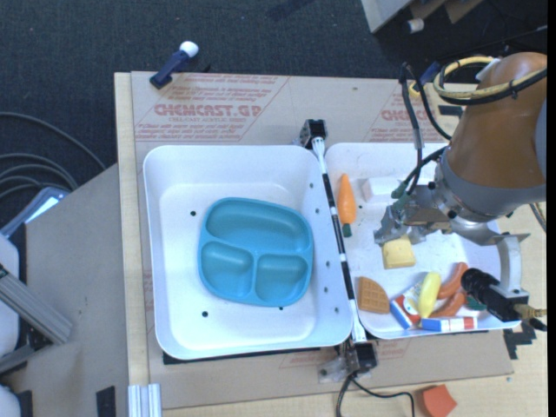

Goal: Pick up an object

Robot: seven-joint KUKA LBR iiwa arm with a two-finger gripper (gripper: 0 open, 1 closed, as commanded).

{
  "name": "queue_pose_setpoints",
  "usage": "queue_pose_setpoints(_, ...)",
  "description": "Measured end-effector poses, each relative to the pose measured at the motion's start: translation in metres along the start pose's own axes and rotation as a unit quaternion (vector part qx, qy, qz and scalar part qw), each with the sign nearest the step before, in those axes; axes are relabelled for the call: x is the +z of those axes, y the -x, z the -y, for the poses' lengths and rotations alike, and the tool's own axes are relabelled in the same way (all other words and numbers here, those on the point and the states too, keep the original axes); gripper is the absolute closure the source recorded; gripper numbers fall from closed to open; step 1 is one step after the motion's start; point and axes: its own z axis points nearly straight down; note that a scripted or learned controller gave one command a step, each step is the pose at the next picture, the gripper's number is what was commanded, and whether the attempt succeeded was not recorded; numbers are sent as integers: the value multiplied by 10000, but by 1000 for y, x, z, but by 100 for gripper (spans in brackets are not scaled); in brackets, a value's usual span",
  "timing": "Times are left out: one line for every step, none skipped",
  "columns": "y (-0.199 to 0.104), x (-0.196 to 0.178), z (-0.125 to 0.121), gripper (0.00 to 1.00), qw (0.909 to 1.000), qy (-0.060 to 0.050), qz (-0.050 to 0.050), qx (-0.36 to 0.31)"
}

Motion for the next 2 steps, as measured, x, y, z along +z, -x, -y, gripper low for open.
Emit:
queue_pose_setpoints(-7,0,0,100,10000,0,-1,-3)
queue_pose_setpoints(-6,7,-45,100,10000,9,2,-4)
